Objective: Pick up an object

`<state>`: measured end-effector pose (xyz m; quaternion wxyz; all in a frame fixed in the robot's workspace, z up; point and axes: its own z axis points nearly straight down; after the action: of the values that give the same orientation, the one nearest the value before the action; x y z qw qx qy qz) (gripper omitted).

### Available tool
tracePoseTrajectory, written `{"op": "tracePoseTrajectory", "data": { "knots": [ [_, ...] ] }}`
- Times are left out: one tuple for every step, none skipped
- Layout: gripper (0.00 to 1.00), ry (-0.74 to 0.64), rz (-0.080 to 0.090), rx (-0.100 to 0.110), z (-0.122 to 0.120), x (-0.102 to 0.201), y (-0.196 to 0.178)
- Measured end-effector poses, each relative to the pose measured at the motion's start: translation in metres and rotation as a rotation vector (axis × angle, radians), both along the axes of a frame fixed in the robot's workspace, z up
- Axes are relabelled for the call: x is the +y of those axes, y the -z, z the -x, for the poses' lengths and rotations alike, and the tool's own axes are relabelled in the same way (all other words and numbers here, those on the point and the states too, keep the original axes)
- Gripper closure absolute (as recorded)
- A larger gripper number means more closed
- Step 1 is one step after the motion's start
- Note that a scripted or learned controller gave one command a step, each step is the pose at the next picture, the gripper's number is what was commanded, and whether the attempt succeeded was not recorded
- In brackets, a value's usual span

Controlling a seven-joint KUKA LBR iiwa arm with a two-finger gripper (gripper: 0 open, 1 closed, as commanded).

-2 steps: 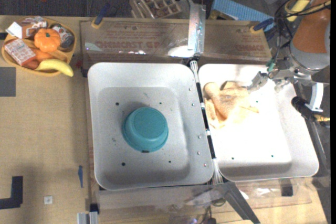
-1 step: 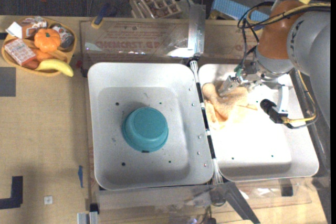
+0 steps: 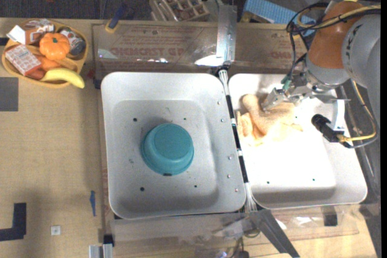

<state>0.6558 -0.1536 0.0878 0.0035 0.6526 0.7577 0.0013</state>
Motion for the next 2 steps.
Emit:
{"op": "tracePoseTrajectory", "data": {
  "knots": [
    [0.0,-0.013,-0.002,0.002,0.0061,0.0467,-0.0003],
    [0.0,-0.013,-0.002,0.002,0.0061,0.0465,-0.0003]
  ]
}}
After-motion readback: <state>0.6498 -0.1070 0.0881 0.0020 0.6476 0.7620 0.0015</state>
